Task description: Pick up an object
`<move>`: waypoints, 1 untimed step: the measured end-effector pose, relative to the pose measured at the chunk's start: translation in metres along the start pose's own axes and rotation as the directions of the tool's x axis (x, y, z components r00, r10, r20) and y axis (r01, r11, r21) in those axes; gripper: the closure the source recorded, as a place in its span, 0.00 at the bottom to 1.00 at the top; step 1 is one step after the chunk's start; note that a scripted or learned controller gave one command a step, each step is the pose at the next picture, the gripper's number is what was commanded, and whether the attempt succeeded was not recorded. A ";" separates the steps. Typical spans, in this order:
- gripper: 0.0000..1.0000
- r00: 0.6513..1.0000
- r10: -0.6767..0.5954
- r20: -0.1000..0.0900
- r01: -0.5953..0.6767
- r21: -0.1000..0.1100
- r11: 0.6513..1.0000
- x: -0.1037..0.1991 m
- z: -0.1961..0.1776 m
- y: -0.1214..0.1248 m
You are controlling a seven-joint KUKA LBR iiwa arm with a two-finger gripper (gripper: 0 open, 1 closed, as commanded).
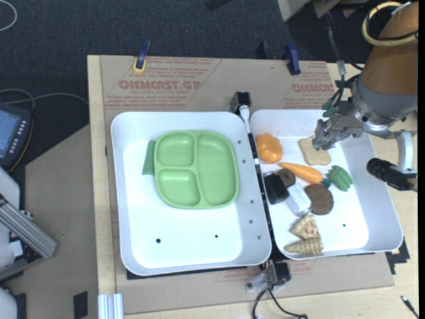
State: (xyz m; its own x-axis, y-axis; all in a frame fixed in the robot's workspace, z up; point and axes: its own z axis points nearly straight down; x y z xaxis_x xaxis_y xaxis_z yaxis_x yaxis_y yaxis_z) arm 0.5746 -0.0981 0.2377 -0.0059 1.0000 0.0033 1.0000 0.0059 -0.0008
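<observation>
Gripper [323, 138] hangs over the right bin [372, 234], directly above a pale biscuit [314, 153] and seemingly touching its top edge; whether the jaws are apart or together, I cannot tell. The carrot [302, 171] lies just below the biscuit.

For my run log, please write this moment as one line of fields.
gripper above pale beige cracker-shaped piece | right white bin | nothing seen held | green sectioned plastic plate in left white bin
</observation>
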 end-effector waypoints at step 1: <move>1.00 1.000 0.000 0.000 0.000 0.003 1.000 0.059 0.017 -0.010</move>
State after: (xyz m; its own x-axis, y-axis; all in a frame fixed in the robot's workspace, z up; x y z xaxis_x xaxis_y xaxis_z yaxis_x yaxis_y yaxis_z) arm 0.5647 -0.0388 0.2209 -0.0061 1.0000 0.0030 1.0000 0.0061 -0.0035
